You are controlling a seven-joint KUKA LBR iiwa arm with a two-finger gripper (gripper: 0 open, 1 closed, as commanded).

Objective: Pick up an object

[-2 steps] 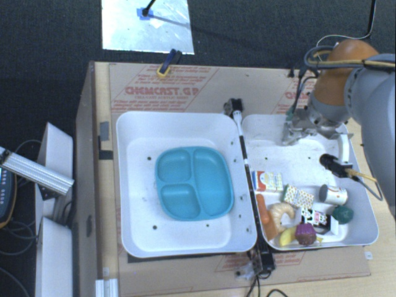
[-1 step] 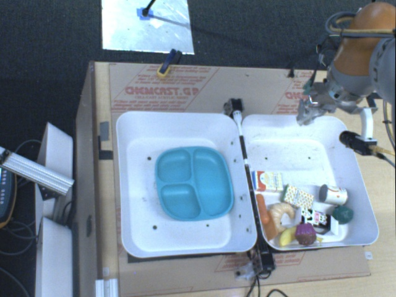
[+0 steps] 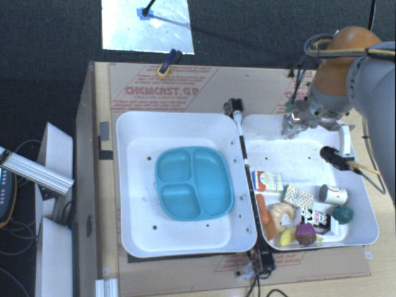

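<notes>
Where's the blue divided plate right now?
The blue divided plate lies in the middle of the left bin, just across the divider from the toy food pile in the right bin.

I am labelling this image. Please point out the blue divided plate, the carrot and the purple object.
blue divided plate (image 3: 193, 182), camera view, central ridge.
carrot (image 3: 264, 210), camera view, middle of its body.
purple object (image 3: 305, 233), camera view, top surface.

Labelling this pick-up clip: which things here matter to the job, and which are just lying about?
Job: gripper; right bin; its pickable items, such as carrot, purple fruit, white cup, small carton.

Lying about: left bin, blue divided tray, yellow-handled tool.
</notes>
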